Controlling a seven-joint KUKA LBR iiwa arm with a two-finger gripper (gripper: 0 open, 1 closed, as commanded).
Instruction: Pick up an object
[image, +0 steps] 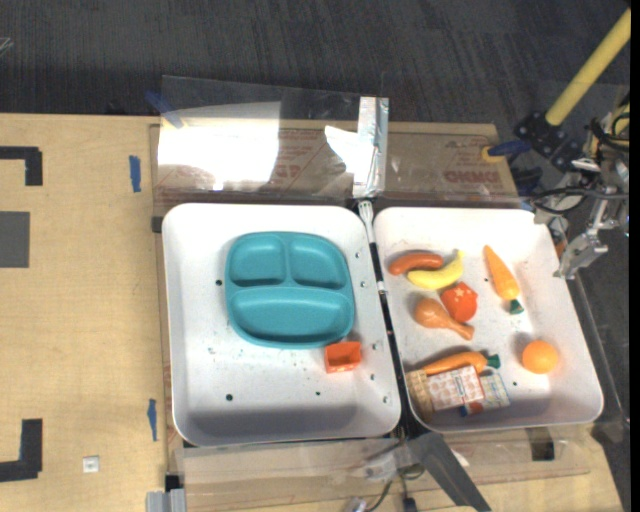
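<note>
The right bin (575, 330) holds several toy foods. A red sausage (413, 262) lies beside a yellow banana (440, 276) near the bin's back left. Just below them sit a red tomato (459, 300) and a tan chicken drumstick (441, 317). A carrot (501, 276) lies at a slant toward the back right, and an orange (539, 356) rests near the right wall. At the front, a second carrot (458, 361) lies against a printed packet (461, 391). In the left bin (190, 330) a teal divided plate (290, 288) sits with a small orange block (343, 356) at its front right.
A clear plastic sheet and a taped upright (371, 145) stand behind the bins. Cables, a metal bracket (583, 247) and a yellow rod (594, 62) crowd the upper right. Wooden bench surface (80, 300) spreads to the left.
</note>
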